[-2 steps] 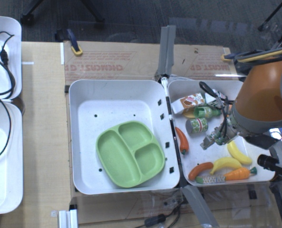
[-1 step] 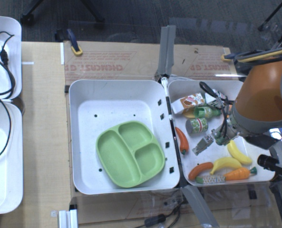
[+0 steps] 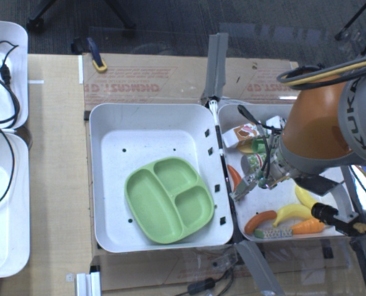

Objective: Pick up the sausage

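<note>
The sausage (image 3: 259, 220) is a short orange-red link lying near the front left corner of the right bin (image 3: 275, 111). My gripper (image 3: 243, 189) hangs low over the left side of that bin, pointing toward the divider. It is a little above and behind the sausage and apart from it. The bulky orange and grey wrist hides the middle of the bin. Nothing visibly hangs from the gripper.
A red elongated piece (image 3: 233, 176) lies against the right bin's left wall by the gripper. A banana (image 3: 294, 213), a carrot (image 3: 308, 227) and a packet (image 3: 249, 135) share that bin. A green divided plate (image 3: 169, 199) sits in the left bin (image 3: 108, 128).
</note>
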Robot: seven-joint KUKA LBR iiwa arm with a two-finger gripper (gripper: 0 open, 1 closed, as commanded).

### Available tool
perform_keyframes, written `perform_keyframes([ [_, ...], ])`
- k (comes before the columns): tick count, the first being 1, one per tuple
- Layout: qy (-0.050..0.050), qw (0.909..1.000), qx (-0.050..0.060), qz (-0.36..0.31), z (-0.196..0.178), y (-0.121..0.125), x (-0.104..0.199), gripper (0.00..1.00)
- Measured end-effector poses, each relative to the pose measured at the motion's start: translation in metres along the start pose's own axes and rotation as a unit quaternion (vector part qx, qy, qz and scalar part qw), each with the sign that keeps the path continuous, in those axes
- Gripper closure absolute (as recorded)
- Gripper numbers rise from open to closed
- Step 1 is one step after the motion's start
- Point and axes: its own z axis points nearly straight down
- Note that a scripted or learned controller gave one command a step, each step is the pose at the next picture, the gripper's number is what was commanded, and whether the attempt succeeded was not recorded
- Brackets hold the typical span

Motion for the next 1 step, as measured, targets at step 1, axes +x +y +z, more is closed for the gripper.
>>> perform_keyframes([
  [1, 0.0, 1.0, 0.0, -0.006, 0.0001, -0.0036, -0.0069, 0.0],
])
